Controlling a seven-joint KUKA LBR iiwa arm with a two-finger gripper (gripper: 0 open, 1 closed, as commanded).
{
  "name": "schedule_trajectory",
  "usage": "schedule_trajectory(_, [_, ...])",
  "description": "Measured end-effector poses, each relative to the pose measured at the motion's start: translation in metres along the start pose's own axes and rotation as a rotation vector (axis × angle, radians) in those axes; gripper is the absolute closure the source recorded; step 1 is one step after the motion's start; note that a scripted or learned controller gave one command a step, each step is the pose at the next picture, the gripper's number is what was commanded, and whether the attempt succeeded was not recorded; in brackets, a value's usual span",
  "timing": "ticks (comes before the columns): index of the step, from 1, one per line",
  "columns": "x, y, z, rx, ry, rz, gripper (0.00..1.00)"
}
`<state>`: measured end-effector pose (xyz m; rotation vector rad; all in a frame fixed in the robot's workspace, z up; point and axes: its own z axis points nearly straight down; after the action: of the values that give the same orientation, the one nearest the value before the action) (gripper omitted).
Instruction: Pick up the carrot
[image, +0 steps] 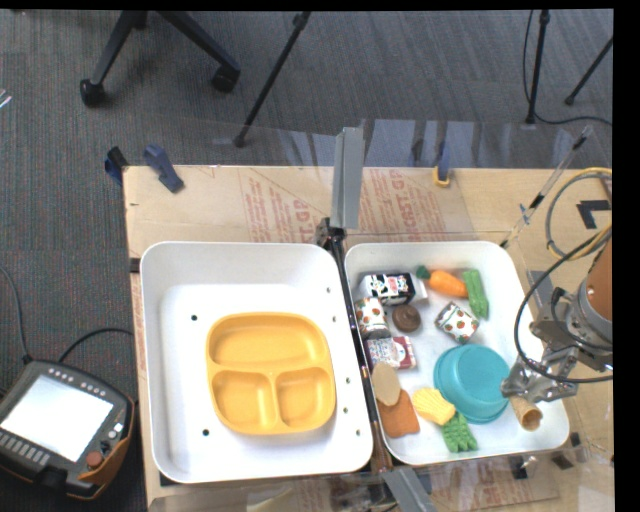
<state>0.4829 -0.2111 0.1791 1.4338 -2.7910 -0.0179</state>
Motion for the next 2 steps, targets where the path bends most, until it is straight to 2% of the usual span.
schedule_trajectory(1, [0.002,0.005,-0.045,0.013,-0.001,0.010,1.00])
schedule_trajectory(2, [0.003,0.006,-0.141,0.013,-0.001,-0.232,1.00])
